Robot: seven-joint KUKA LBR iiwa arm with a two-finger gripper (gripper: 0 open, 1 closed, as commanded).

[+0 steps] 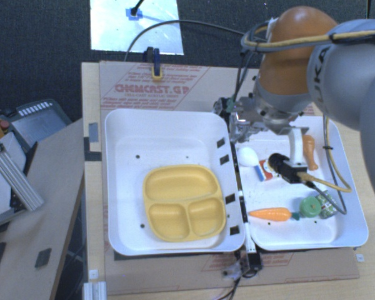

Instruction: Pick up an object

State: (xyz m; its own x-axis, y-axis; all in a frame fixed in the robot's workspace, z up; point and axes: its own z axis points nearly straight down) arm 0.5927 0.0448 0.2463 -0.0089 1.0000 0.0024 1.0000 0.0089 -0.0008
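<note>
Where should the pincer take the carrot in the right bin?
Across the thicker part of the carrot, coming straight down. It lies flat on the bin floor with its tapered tip toward the left bin, so closing across the narrow width looks safest. The thin tip would likely slip out.

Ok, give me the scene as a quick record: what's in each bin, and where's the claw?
left bin: holds a yellow divided tray, nearer the front
right bin: holds a carrot near the front, a white rounded item by the divider, and an orange sausage-like piece further right
claw: over the right bin's far-left corner, close to the white rounded item
grasp: cannot tell
</note>
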